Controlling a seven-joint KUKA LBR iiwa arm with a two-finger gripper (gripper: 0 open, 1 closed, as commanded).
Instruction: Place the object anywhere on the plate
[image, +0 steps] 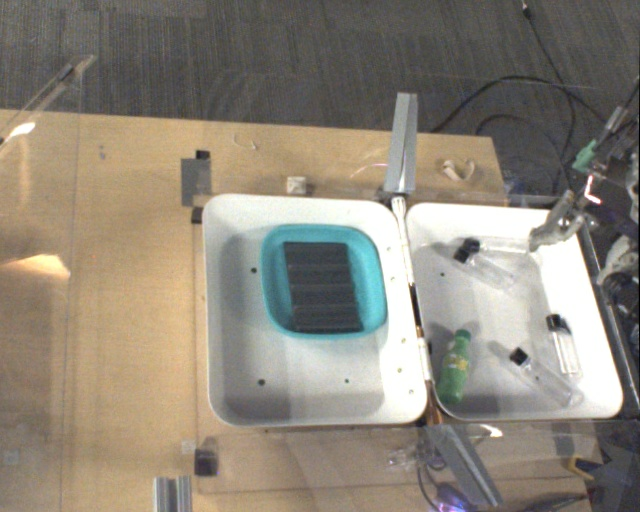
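A teal plate (372, 262) with rounded corners lies in the left bin (230, 380), toward its back. A dark grey ridged rectangular object (320, 287) rests flat on the plate, covering most of its middle. My gripper (552, 230) sits at the back right corner of the right bin (500, 400), far from the plate, with the arm's wrist parts at the view's right edge above it. Nothing shows in the gripper.
The right bin holds a green bottle (456, 365) against its left wall and three clear vials with black caps (487, 263), (561, 343), (540, 374). A grey metal post (402, 145) stands behind the gap between the bins. Cables (500, 100) run across the bench at the back right.
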